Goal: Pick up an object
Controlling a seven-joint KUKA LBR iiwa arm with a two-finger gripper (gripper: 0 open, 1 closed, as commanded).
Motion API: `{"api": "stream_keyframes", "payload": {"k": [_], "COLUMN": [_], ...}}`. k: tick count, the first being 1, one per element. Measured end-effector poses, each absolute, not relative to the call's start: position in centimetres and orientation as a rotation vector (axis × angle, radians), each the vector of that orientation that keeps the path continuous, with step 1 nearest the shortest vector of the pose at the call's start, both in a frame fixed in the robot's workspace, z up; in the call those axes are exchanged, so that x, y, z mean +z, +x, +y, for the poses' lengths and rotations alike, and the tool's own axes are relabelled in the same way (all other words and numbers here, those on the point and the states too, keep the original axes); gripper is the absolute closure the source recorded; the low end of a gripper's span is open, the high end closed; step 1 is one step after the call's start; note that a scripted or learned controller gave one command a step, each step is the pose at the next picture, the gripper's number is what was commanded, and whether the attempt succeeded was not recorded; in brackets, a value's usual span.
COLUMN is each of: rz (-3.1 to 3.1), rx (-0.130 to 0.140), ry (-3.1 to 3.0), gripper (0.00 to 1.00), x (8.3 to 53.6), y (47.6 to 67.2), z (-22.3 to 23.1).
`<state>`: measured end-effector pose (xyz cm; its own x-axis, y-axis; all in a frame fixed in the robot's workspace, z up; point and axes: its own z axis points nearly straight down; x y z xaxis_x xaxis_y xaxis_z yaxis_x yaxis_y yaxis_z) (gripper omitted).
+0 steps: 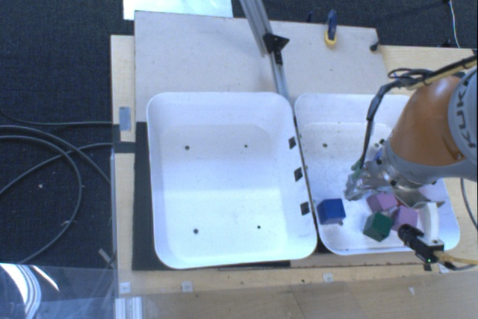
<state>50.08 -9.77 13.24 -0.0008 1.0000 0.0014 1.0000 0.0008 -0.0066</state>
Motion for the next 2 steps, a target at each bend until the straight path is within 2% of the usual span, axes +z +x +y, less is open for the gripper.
{"api": "stream_keyframes", "payload": {"k": [1, 2], "rz": [-2.223, -2.227], "rx": [-0.002, -0.005], "ry": [-2.221, -2.221], "gripper": [0.0, 1.0], "x": [13.7, 14.8], "y": [50.3, 50.4], "z": [-9.8, -9.9]}}
